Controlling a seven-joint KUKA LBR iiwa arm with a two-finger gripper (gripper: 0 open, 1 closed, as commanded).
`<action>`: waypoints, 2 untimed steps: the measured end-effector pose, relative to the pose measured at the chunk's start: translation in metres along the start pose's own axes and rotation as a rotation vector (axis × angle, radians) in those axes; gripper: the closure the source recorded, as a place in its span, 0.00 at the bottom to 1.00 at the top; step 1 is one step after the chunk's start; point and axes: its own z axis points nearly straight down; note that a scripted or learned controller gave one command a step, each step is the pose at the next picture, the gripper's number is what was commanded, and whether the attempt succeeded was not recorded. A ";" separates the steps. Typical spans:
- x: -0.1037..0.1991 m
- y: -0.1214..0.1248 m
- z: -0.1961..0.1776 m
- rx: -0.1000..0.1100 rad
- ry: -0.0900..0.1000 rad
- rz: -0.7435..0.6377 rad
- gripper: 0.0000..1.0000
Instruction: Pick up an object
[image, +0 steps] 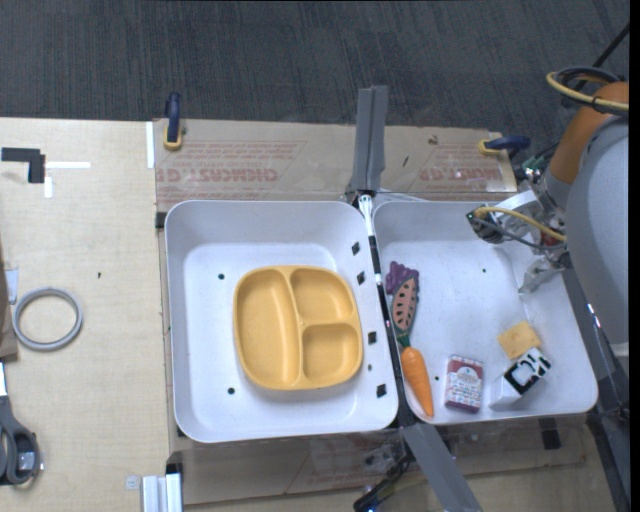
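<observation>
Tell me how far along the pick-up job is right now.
Nothing looks picked yet. The carrot, watermelon slice, red packet and cheese piece all lie on the right bin's floor. The claw sits at that bin's right edge, apart from them. Reaching, gripping and lifting all remain.

Open white floor fills the middle and upper part of the right bin (450, 225), where nothing blocks a descent. Obstacles line its edges: purple grapes (401, 275), a watermelon slice (404, 304) and a carrot (417, 380) along the left wall, a small red box (464, 384), a yellow block (519, 339) and a black-and-white object (526, 372) toward the front right corner. In the left bin (190, 300), a yellow divided plate (297, 327) takes the centre, leaving bare margins around it.
</observation>
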 end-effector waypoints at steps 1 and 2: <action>0.001 0.001 -0.010 -0.009 0.002 -0.008 1.00; -0.001 0.005 -0.043 -0.013 0.006 0.016 1.00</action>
